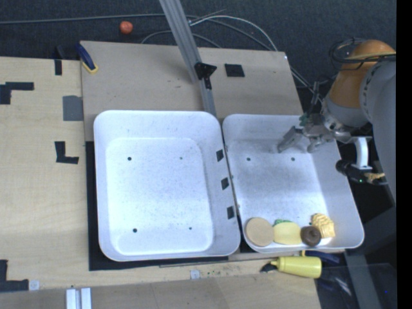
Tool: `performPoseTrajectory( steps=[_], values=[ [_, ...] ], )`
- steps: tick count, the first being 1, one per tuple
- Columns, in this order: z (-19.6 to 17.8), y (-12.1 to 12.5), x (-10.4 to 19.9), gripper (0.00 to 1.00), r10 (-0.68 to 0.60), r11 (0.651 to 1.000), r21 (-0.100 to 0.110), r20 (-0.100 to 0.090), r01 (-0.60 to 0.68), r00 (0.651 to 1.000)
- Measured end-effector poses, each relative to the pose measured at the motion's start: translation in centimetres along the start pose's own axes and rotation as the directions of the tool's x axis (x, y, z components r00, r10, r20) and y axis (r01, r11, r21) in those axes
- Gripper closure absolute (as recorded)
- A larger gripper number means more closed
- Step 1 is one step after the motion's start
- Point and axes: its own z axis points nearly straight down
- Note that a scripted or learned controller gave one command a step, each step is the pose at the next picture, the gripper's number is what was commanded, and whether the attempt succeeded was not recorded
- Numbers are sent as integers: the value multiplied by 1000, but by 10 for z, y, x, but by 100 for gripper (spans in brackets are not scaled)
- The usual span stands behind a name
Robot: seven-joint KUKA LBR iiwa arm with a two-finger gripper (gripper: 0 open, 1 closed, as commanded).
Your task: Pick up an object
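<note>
Objects (290,231): lying clustered along the right bin's (270,185) near edge, touching one another. Gripper (297,143): hovering over the bin's far right corner, fingers spread, gripping nothing; bin centre lying bare.

From my console I see the left white bin (109,192), with a grey pole (187,44) slanting in above its far right corner, a small orange ball (126,26) beyond its far edge, and a yellow-handled tool (297,266) off to its right.
</note>
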Motion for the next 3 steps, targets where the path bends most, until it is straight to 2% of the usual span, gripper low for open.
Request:
performPoseTrajectory(
  steps=[3],
  values=[
    [0, 0, 0, 0, 0, 1000, 0, 0, 0, 1000]
  ],
)
